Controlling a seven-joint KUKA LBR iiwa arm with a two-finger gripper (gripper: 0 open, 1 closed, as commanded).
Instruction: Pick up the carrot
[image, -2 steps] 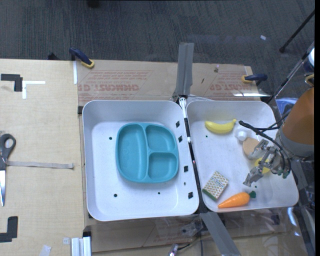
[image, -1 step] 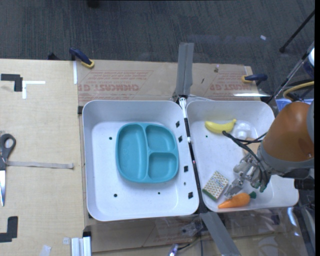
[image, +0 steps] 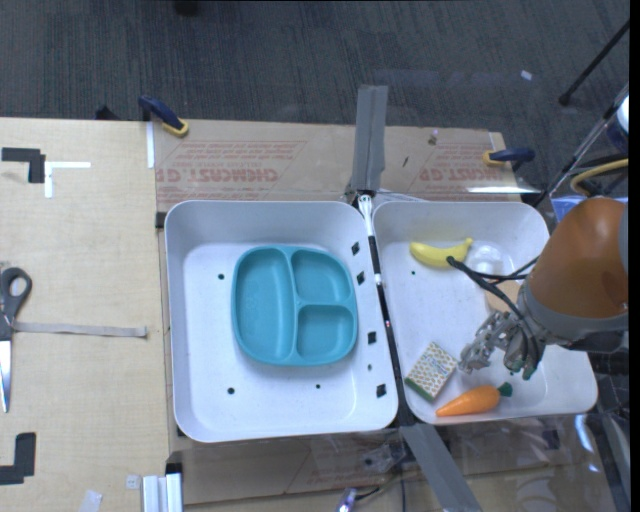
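Hovering gripper (image: 497, 348), finger state indiscernible; carrot (image: 469, 402) just below: descend squarely, straddling the orange body crosswise.

The arm reaches in over the right bin (image: 470, 300) from its right side, its orange band (image: 585, 260) hanging above the bin's right wall. Below the band the grey wrist (image: 550, 325) slopes down and toward the bin's front. The gripper (image: 497, 348) hangs over the bin's front right part, close above the floor, pointing downward and a little toward the bin's left. Its metal fingers (image: 480, 345) show as a blurred cluster, too unclear to read how they stand.
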